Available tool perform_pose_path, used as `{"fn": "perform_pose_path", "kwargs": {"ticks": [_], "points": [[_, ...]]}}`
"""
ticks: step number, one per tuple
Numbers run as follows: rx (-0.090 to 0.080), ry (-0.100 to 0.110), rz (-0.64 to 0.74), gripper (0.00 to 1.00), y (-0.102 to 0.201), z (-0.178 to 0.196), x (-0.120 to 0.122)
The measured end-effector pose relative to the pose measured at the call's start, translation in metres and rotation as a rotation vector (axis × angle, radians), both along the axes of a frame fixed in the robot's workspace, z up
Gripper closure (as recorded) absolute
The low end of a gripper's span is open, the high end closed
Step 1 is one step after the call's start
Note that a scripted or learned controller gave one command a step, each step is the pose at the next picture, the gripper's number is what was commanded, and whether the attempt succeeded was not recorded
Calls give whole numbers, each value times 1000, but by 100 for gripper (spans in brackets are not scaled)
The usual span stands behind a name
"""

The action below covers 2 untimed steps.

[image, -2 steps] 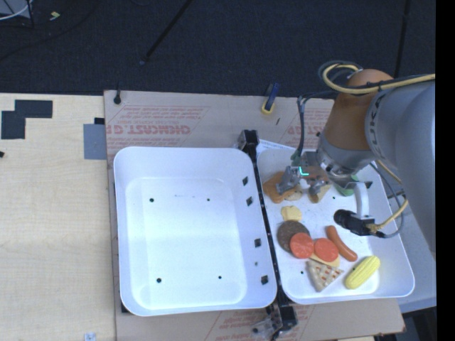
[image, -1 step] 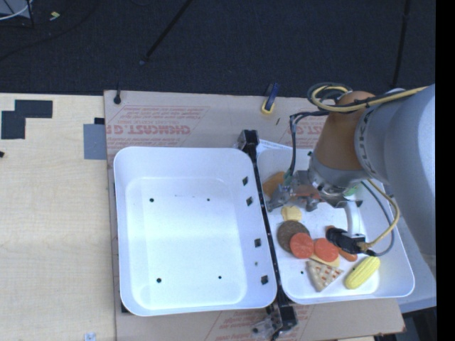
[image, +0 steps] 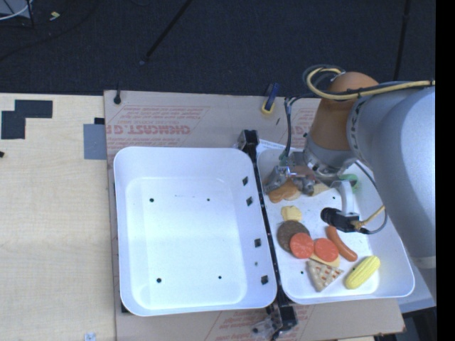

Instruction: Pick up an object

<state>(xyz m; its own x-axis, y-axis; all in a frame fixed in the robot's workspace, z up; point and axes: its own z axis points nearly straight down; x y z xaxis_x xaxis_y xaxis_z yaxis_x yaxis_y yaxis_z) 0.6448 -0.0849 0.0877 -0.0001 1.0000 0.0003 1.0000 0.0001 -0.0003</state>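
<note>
My gripper (image: pixel 293 180) is low in the upper left part of the right bin (image: pixel 398 279), directly over a tan bread-like piece (image: pixel 284 191). Whether it is touching that piece cannot be made out. Just below lies a small yellow block (image: pixel 291 212). Further down are a brown round patty (image: pixel 286 231), two red slices (image: pixel 301 245) (image: pixel 326 250), an orange sausage (image: pixel 343 244), a waffle-like wedge (image: pixel 323 275) and a yellow corn cob (image: pixel 362 271).
The left bin (image: pixel 128 190) stands beside the right one, with a black divider rail (image: pixel 261 219) between them. The big grey arm (image: pixel 398 162) hangs over the right bin's right side. A small green piece (image: pixel 353 182) sits by the wrist.
</note>
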Motion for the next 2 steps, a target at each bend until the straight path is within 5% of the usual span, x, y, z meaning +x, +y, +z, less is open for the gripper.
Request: {"fn": "perform_pose_path", "kwargs": {"ticks": [1, 2], "points": [[0, 8, -3, 0, -21, -1, -61], [1, 6, -6, 100, -21, 9, -59]]}}
